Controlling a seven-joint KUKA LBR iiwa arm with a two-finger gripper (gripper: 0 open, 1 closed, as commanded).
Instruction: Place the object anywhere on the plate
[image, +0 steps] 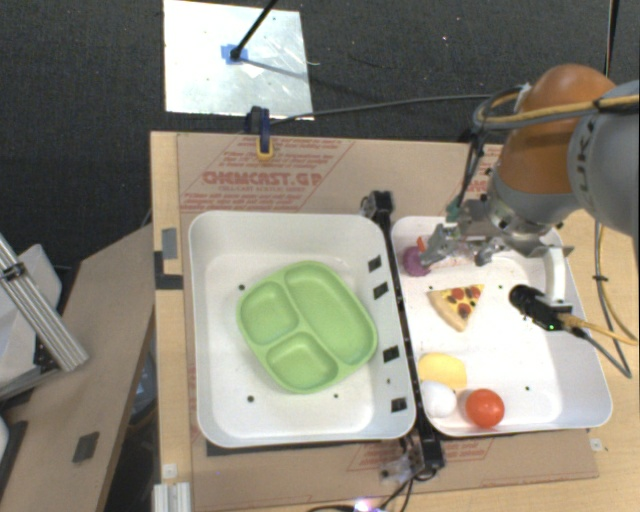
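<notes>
The end effector (455, 243) hovered in the right bin, grip state impossible to tell. Just beside it lay a purple object (414, 261); the green plate (305, 326), well left, held nothing yet.

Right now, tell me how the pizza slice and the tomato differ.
The pizza slice is a flat yellow wedge with red spots; the tomato is a round, plain red ball. The pizza slice lies mid-bin, just below the tool; the tomato sits by the bin's near edge, beside a white egg. Both lie in the right bin.
</notes>
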